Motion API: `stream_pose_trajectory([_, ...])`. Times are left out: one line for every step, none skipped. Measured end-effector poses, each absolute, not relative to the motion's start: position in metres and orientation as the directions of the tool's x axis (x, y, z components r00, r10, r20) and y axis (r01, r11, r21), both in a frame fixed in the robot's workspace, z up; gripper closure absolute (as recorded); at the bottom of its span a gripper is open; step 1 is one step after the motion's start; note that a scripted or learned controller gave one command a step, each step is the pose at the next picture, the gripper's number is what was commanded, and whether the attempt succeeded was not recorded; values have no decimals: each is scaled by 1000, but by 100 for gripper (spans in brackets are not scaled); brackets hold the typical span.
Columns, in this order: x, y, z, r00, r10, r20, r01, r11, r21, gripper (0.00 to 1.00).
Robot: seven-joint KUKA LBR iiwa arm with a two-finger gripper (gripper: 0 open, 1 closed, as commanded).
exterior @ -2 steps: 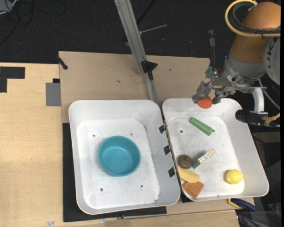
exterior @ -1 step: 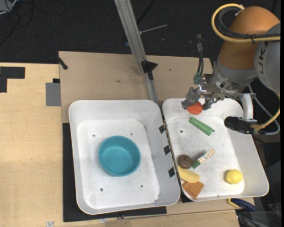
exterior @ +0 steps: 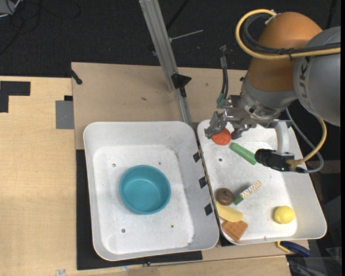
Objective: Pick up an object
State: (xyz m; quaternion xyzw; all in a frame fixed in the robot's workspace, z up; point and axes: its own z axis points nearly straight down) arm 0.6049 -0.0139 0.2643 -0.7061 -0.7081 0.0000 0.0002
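Note:
My gripper point(exterior: 223, 130) hangs low over the far left corner of the right bin point(exterior: 314, 214). Its two fingers stand apart, and a small red-orange object point(exterior: 221, 137) lies just beneath and between their tips. I cannot tell whether the fingers touch it. A green cylinder point(exterior: 242, 153) lies on the bin floor just to the right of the red object.
Near the right bin's front lie a brown round piece point(exterior: 224, 196), a beige patterned stick point(exterior: 251, 189), a pale yellow piece point(exterior: 230, 213), an orange waffle-like piece point(exterior: 234, 229) and a yellow ball point(exterior: 284, 214). The left bin point(exterior: 103, 132) holds a teal bowl point(exterior: 145, 189). A metal rail point(exterior: 164, 45) slants behind the bins.

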Motion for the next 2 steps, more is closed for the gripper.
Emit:
stream_pose_trajectory([590, 31, 265, -3, 1000, 1, 1000, 3, -1, 100])
stream_pose_trajectory([573, 75, 263, -3, 1000, 1, 1000, 3, -1, 100])
